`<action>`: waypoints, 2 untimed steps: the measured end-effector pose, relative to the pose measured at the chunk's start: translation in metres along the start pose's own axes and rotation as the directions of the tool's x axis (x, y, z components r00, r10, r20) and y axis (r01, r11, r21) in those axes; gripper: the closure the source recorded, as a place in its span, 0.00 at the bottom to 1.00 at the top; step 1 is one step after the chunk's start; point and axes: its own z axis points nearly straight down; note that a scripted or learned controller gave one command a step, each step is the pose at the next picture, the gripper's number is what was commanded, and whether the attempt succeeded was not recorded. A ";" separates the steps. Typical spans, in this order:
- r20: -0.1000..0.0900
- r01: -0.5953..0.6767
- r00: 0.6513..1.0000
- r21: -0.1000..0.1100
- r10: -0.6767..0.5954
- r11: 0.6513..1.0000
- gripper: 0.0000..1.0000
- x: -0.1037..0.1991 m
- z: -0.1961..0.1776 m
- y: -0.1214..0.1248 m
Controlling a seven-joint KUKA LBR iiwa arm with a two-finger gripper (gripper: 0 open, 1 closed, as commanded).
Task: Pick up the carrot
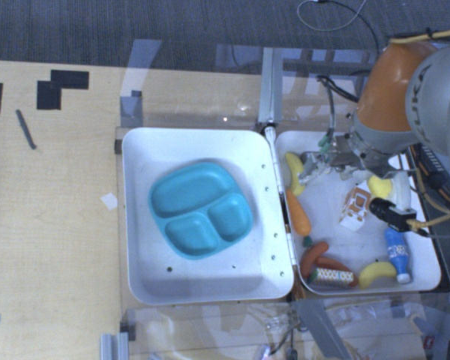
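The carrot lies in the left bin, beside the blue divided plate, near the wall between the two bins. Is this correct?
Not quite. The camera view shows the carrot in the right bin, close to the wall between the two bins. The blue divided plate sits in the left bin, so the carrot is not beside it in that bin.

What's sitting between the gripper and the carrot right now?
In the camera view, a yellow banana lies between the gripper and the carrot.
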 end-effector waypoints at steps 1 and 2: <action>0.002 0.084 0.996 -0.005 -0.084 0.996 0.00 -0.024 0.089 -0.036; 0.002 0.087 0.996 -0.008 -0.087 0.996 1.00 -0.023 0.078 -0.034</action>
